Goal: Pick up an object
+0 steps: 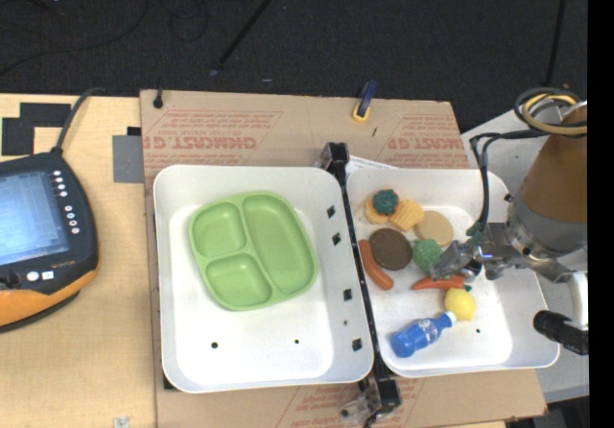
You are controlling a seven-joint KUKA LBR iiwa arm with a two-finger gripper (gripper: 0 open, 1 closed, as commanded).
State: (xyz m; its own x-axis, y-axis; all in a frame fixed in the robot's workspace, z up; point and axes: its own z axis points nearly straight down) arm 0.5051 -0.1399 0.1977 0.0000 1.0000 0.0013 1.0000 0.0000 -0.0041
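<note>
The arm comes in from the right and its hand (453,261) sits low in the right bin (499,344), down among the toy food. I cannot tell how wide it is open or whether it has hold of anything. Right at it lie a green broccoli piece (427,251) and an orange carrot (436,283), with a yellow lemon (460,304) just below. A brown round cookie (390,248), a red sausage (375,265) and a blue bottle (419,335) lie nearby. The left bin (182,340) holds a green divided plate (253,249). A teach pendant (38,234) rests on the desk (86,359) at far left.
</note>
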